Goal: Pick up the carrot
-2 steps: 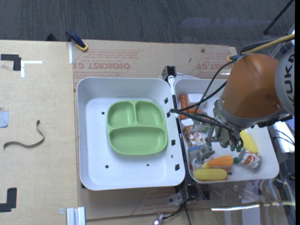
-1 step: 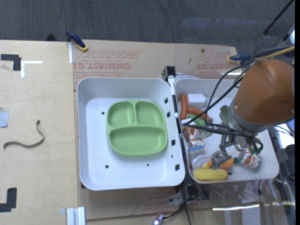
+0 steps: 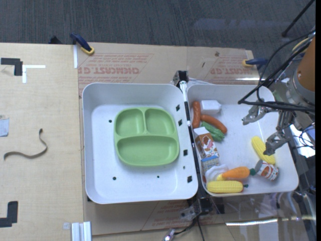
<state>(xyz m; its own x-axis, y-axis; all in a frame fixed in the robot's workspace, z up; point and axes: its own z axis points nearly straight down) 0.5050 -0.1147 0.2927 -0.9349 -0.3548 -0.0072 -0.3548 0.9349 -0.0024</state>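
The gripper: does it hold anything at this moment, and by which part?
Nothing is held. The gripper hangs over the right bin, its fingers apart with bare bin floor between them. The carrot lies apart, near the bin's front wall.

Left bin: divided plate at centre. Right bin: two sausages at rear left, carton in front of them, carrot at front, corn cob before it, can right of carrot, gripper above right side
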